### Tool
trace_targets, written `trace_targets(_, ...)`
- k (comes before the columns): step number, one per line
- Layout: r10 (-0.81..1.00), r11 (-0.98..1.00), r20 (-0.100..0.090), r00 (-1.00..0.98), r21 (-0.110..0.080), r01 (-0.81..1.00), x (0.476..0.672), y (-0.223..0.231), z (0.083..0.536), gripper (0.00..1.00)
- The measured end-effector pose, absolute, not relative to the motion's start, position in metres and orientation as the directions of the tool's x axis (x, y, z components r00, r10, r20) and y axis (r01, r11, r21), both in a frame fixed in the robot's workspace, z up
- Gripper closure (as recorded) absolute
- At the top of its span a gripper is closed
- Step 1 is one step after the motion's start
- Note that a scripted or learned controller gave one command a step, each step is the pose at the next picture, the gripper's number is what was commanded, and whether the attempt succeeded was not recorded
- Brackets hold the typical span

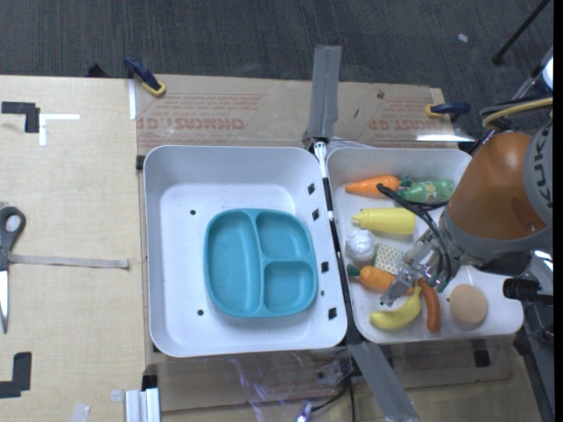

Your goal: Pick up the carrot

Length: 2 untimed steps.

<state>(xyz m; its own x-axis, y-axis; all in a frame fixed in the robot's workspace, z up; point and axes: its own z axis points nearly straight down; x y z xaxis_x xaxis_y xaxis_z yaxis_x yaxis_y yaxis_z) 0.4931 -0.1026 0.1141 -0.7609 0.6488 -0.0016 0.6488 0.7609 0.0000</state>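
Two white bins sit side by side on the bench. The left bin holds a blue divided plate with three compartments. The right bin is crowded with toy food. A carrot lies along the far side of this bin, orange with its green top pointing right, just beside a green packet. Below it lies a yellow bottle, and near that a small white round piece. A second small orange piece lies lower down, beside a banana at the near edge. A red sausage lies next to the banana, and a tan egg rests to its right.

The arm reaches in from the right, its orange band above the wrist. The gripper hangs low over the middle of the right bin, near the small orange piece and the banana, well apart from the carrot at the far side. I cannot tell whether the fingers are apart or together. Scissors lie at the bench's left edge.
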Motion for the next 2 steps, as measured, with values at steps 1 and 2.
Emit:
trace_targets(1, 0.633, 0.774, -0.003, -0.774, 0.001, 0.633, 0.544, -0.104, 0.093, 0.00)
trace_targets(2, 0.631, 0.776, -0.007, -0.776, 0.002, 0.631, 0.546, -0.104, 0.103, 1.00)
